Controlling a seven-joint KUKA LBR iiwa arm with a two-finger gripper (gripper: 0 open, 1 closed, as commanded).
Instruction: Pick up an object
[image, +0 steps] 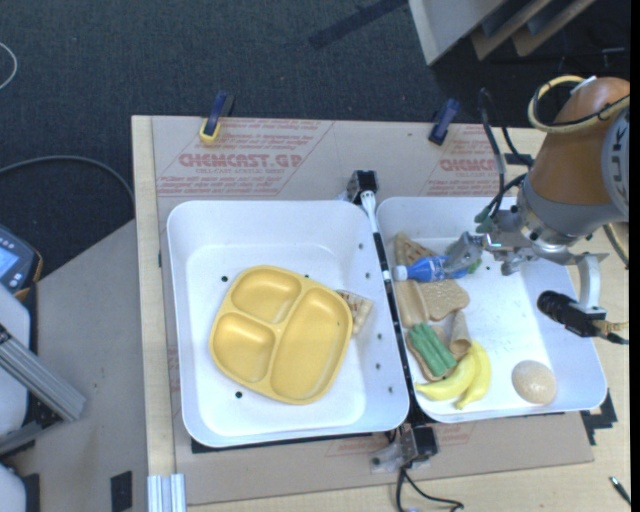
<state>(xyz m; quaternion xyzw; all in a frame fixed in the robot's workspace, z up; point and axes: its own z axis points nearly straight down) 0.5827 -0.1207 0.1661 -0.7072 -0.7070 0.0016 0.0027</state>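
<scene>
Two shallow white bins sit side by side on a table (250, 150) covered with printed brown board. The left bin (190, 235) holds a yellow divided plate (282, 333) at its middle, with a small tan scrap (357, 305) tucked against the plate's right edge. The right bin (575, 385) holds the clutter: a blue-capped bottle (425, 268) near its far-left corner, tan slices like toast (437, 297) just below that, a green ridged piece (432, 348) and a yellow banana (462, 377) along the near-left side, and a pale round bun-like lump (533, 381) toward the near-right corner. The grey arm with its orange band (580, 150) reaches in from the right, and its claw (478, 250) hangs low over the far part of the right bin, just beside the blue-capped bottle. I cannot tell how the claw is set, and nothing visibly sits in it. Every object appears to lie in the bins, so the pick looks not yet made; closing on something and lifting it remain.
</scene>
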